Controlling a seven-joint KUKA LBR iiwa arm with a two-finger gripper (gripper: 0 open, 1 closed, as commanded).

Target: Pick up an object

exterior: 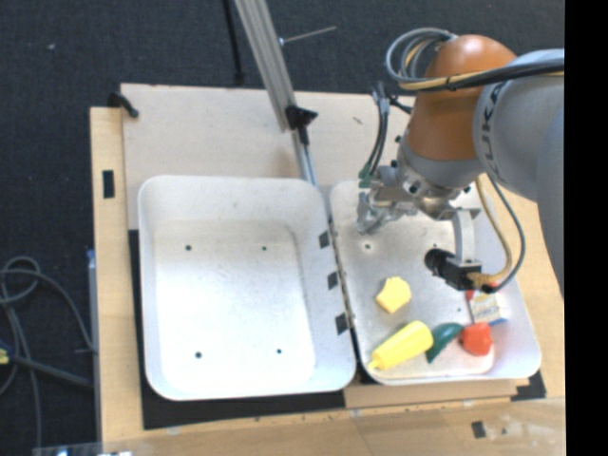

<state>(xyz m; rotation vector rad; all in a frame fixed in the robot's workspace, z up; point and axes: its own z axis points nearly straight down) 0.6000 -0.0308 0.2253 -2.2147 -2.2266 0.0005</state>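
Yellow block (393,295) clear; gripper (372,214) blurred.

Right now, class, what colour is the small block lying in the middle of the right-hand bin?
Yellow. The small block shows best in the camera view, above the longer yellow piece.

A pale wooden bench (218,131) stands on dark speckled carpet (114,27). An aluminium rail (266,50) slants up from the bench's far edge. Grey cables (38,302) loop on the floor beyond its left edge.
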